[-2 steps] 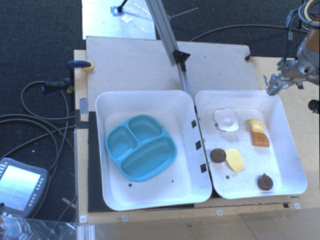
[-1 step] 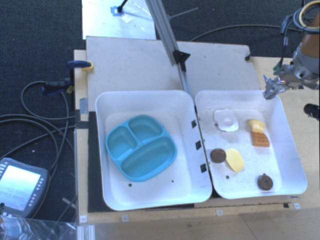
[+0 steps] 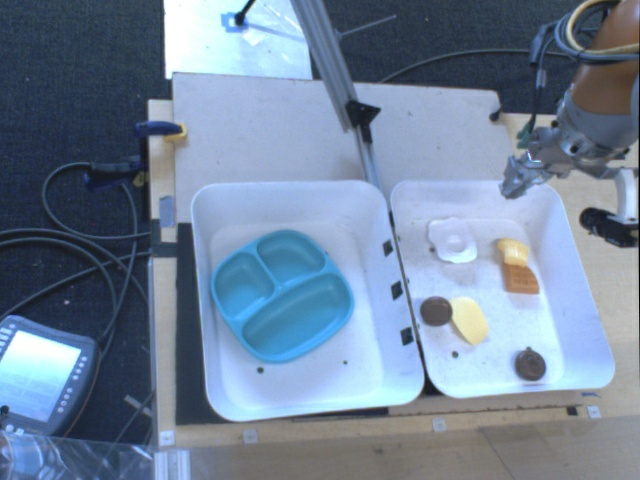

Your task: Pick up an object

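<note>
In the right bin (image 3: 590,308) lie a white fried egg toy (image 3: 453,240), an orange waffle-like piece (image 3: 518,267), a yellow slice (image 3: 469,320) and two brown round pieces (image 3: 436,311) (image 3: 530,365). My gripper (image 3: 516,181) hangs over the bin's far rim, up and to the right of the egg, apart from every object. Nothing shows between its tips.
The left bin (image 3: 230,368) holds a blue divided plate (image 3: 283,294). A slanted metal pole (image 3: 330,53) crosses above the bins' far edge. Cables and a teach pendant (image 3: 40,368) lie on the floor at the left.
</note>
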